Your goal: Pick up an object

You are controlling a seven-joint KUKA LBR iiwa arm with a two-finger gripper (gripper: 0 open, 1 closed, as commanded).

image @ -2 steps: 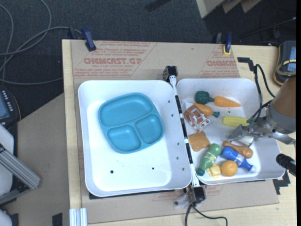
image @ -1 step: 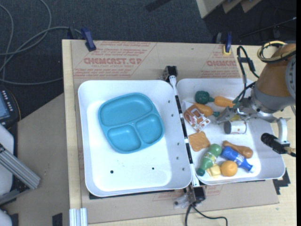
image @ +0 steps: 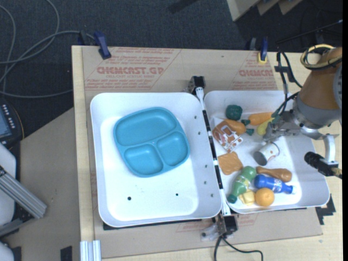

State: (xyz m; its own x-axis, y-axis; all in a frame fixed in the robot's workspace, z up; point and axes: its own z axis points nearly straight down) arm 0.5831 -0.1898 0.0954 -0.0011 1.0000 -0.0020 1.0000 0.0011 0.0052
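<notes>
Starting at the near rim of the right bin [image: 304,203], would you go for the orange ball [image: 265,198]?

No, it's packed against the blue bottle [image: 276,186]. Take the grey cup [image: 266,154], which lies apart on bare floor mid-bin.

And the gripper [image: 276,130]?

It hangs just beyond the cup. You cannot tell from here whether it is spread or closed, so check before descending. Come straight down, clear of the carrot [image: 261,118] farther back.
</notes>
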